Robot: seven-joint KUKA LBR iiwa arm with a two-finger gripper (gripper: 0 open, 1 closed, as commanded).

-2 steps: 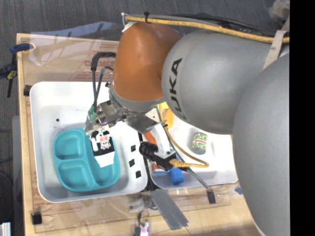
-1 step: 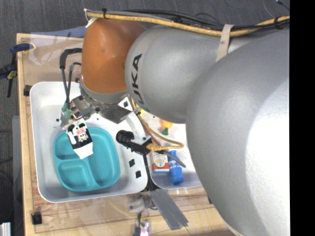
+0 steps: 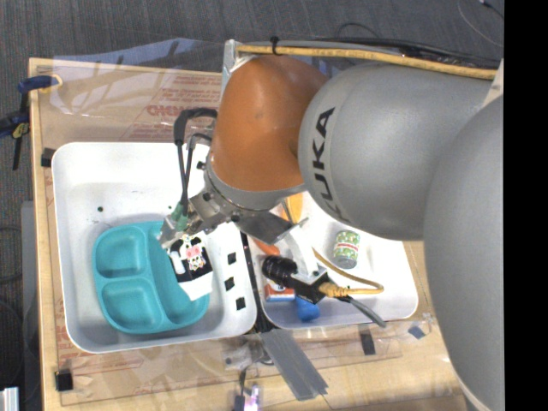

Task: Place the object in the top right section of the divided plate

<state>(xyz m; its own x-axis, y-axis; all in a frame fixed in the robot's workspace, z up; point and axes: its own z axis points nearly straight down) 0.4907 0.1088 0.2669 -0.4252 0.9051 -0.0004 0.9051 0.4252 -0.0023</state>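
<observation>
Single fixed camera, mounted above the bench (image 3: 51,92), looking down at a slant. Takes in both white bins: left bin (image 3: 73,178) in full, right bin (image 3: 402,294) partly hidden. Close enough that the arm (image 3: 385,144), entering from the right, blocks much of the upper right. Dark floor (image 3: 128,7) visible along top and left. No second view for overlap.
</observation>
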